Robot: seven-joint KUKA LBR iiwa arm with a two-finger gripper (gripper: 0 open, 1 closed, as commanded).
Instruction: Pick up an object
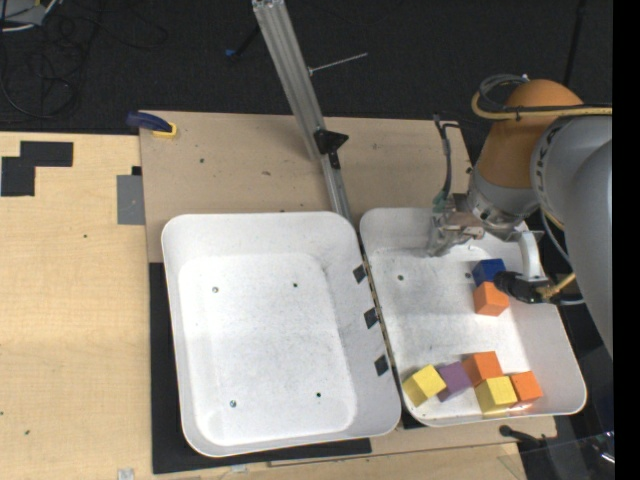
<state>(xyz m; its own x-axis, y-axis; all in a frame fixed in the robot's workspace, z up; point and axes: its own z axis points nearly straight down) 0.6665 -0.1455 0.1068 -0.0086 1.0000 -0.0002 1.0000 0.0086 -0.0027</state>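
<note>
Clustered blocks (478,380) lie against the right bin's (420,238) near wall, an orange block (490,299) touching a blue one (488,270) beyond, while the gripper (455,230), grip state indeterminate, hangs over bare floor, holding nothing visible.

Arm reaches in from right, orange band (535,103) above wrist. Gripper (452,236) low over right bin (420,288), near its far edge, nothing visible between its fingers. Blue block (489,270) and orange block (490,299) touching, near bin's right wall, just beside gripper. Cluster at bin's near edge: yellow block (425,382), purple block (455,377), orange block (484,366), yellow block (495,394), orange block (525,386). Left bin (260,328) beside it. Aluminium rail (300,98) leans across bench (70,298).
</note>
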